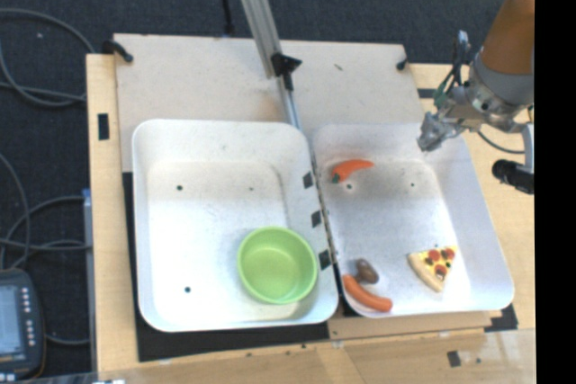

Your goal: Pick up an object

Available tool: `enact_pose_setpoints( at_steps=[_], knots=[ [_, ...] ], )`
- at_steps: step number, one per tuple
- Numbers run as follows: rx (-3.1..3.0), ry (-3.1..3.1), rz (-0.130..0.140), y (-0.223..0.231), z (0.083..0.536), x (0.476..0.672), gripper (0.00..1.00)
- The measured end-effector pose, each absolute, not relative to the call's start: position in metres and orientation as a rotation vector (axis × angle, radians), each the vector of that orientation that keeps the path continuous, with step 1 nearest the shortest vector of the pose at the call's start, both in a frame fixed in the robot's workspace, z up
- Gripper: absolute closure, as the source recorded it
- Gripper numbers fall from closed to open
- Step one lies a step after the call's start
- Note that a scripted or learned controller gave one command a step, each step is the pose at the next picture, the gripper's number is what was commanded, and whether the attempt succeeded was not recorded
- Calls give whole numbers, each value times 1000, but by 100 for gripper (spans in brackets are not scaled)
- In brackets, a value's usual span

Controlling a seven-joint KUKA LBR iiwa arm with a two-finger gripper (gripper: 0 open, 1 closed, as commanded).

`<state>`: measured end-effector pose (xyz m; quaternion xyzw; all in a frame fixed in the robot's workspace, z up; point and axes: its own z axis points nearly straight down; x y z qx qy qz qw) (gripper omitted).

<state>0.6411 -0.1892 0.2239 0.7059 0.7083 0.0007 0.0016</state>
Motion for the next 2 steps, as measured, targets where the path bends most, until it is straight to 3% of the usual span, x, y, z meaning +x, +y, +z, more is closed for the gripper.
enact_pose_setpoints(
  at_steps=[2],
  knots=[
    [2215,2228,0,-97,231,603,100]
  ],
)
